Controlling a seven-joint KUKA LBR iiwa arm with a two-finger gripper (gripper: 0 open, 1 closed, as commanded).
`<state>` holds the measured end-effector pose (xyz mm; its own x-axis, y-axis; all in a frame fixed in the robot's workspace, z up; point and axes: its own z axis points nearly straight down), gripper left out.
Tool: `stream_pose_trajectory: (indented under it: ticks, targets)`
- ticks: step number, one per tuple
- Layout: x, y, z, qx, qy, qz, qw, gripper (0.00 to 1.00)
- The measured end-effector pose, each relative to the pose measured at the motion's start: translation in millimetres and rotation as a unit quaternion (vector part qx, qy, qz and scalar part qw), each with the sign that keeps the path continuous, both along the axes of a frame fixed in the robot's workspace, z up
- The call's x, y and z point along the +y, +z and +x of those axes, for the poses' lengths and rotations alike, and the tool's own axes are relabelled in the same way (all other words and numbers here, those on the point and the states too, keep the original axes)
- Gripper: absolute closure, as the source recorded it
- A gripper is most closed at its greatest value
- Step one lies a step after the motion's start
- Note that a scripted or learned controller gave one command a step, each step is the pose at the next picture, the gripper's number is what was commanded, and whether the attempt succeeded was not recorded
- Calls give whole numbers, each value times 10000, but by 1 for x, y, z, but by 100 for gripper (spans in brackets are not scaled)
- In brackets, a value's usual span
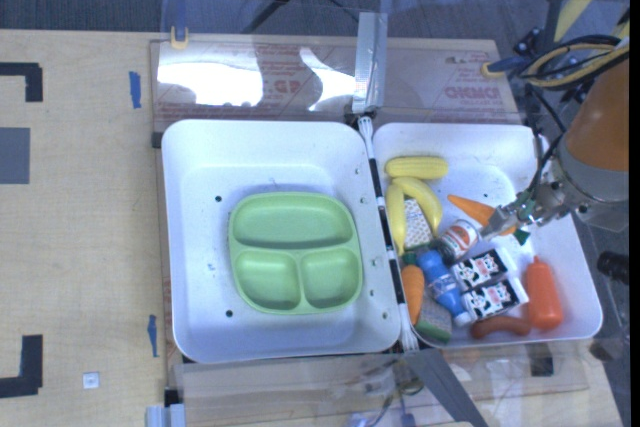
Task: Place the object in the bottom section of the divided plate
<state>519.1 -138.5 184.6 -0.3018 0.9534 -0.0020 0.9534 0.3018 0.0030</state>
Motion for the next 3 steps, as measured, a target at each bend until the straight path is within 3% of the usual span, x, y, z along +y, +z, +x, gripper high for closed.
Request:
stream_pose_trajectory:
  ticks: [1,2,3]
  targets:
    - [100,21,-15,29,248,9,9997,100]
    - [207,-1,25,16,-1662,5,9861,100]
    - [207,-1,25,16,-1663,5,9861,0]
